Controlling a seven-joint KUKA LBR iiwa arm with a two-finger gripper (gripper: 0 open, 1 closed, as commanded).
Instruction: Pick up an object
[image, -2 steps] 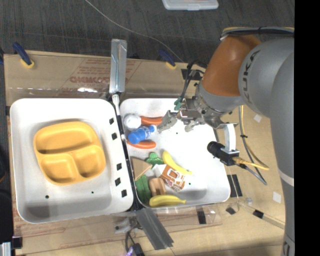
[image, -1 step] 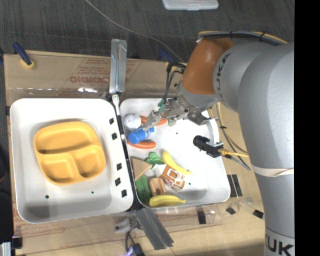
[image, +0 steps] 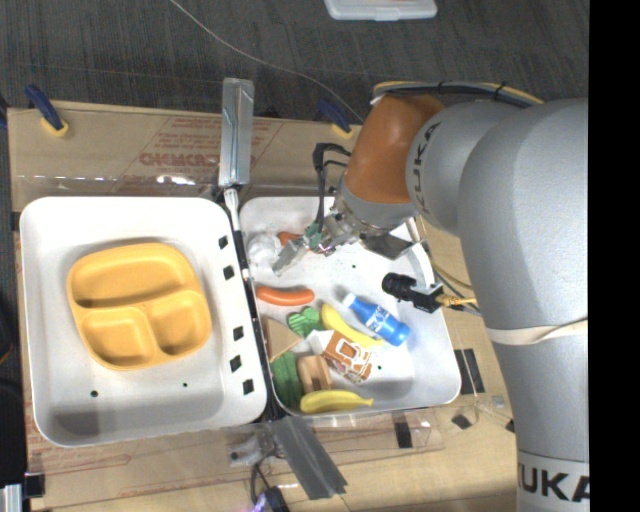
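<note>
My gripper (image: 292, 257) hangs low over the far left corner of the right bin (image: 432, 345). It is close to a clear crumpled item (image: 262, 248) and a small orange-red piece (image: 290, 238). Just in front of it lies a red sausage (image: 285, 295). Further toward the near side are a blue bottle (image: 380, 319), a yellow piece (image: 343, 325), a green toy (image: 304, 321), an orange and white box (image: 347, 357), a wooden block (image: 313, 372), a dark green item (image: 285, 376) and a yellow banana (image: 335, 401). I see nothing held between the fingers.
The left bin (image: 45, 400) holds a yellow divided tray (image: 140, 300). A metal divider bar (image: 236, 130) stands between the bins at the far side. The grey arm (image: 520, 230) with its orange band (image: 395, 150) covers the right bin's far right part.
</note>
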